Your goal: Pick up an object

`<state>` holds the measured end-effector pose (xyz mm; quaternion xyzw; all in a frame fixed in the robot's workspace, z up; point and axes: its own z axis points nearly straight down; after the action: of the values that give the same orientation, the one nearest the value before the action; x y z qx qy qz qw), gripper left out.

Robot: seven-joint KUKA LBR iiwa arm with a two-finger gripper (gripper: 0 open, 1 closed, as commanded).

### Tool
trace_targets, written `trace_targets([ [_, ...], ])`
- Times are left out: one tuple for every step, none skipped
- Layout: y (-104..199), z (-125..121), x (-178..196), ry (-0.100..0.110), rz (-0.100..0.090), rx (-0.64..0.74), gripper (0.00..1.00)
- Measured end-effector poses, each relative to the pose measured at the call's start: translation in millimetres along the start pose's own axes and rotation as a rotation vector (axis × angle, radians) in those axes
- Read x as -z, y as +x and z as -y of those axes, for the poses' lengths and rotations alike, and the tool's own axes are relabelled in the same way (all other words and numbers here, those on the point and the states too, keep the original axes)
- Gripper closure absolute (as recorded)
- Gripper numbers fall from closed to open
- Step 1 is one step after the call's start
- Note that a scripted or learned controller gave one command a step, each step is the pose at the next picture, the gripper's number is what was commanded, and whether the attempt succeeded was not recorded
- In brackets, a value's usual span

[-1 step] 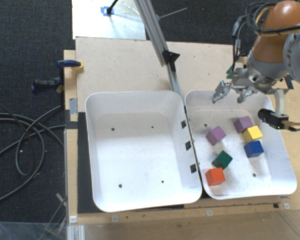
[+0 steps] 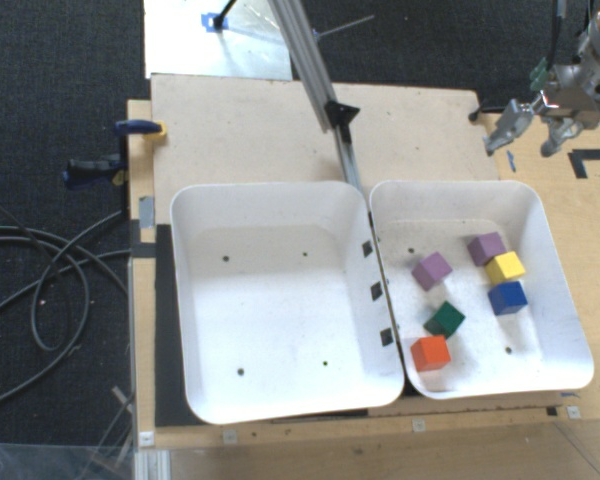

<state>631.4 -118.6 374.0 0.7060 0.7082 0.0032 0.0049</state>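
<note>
1. While the gripper (image 2: pixel 529 136) hangs above the bench past the far rim of the right bin (image 2: pixel 555 258), its two fingers stand apart with nothing between them; likely a start pose clear of the bin walls.
2. All blocks lie in the right bin, within the arm's reach from that side.
3. Count: six blocks. Two purple, one nearer the bin's middle (image 2: pixel 432 269), one at the back (image 2: pixel 486 248); one yellow block (image 2: pixel 505 266); one blue block (image 2: pixel 507 297); one green block (image 2: pixel 444 319); one orange block (image 2: pixel 431 353).
4. Back purple, yellow and blue sit close in a row; green and orange nearly touch.
5. Left bin (image 2: pixel 195 268): one, no blocks in it.
</note>
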Motion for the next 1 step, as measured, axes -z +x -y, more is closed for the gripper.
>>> trace_targets([
  [0.3,0.6,-5.2,0.008,-0.001,0.001,0.0],
])
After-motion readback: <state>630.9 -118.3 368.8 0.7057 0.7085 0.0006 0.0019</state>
